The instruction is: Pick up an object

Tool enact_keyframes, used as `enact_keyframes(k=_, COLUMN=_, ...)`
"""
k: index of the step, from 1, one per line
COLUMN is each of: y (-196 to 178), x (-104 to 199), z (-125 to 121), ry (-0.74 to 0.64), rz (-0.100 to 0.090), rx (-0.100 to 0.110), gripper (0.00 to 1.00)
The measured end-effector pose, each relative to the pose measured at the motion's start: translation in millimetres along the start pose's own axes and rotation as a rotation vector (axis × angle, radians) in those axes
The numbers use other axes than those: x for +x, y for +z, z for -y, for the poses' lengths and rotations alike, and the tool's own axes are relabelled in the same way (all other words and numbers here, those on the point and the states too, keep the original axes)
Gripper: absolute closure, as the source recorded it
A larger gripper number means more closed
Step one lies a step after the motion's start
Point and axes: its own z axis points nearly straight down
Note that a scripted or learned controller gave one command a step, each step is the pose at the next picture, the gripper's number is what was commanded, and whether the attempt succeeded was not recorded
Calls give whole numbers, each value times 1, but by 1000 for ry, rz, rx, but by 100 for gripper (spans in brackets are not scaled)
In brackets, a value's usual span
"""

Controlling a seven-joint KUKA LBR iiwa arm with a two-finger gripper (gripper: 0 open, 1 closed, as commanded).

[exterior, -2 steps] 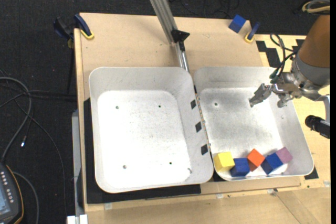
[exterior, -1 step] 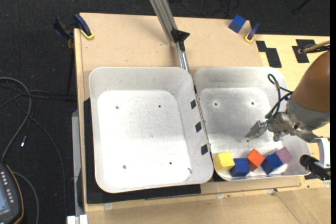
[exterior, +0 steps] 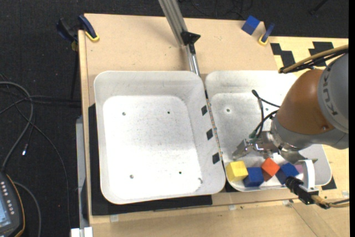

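Arm wrist (exterior: 310, 114) is hung over the right bin (exterior: 233, 86). Pincer (exterior: 256, 147) is poised above the yellow block (exterior: 237, 170), blue block (exterior: 254, 176) and orange block (exterior: 270, 167) at the bin's near edge; its opening cannot be told. Approach step; descent onto one block is needed next.

Even, bright light falls from above on the surface (exterior: 144, 41), and the two white bins (exterior: 147, 136) look nearly washed out, their speckled floors faint. The floor (exterior: 39, 19) around stays dark. Shadows are short and soft. The picture is grainy and slightly soft throughout.
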Motion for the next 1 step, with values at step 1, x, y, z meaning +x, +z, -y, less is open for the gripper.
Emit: enact_keyframes(k=1, y=-105, x=-38, z=-11, ry=7, rz=4, rx=-9, gripper=0)
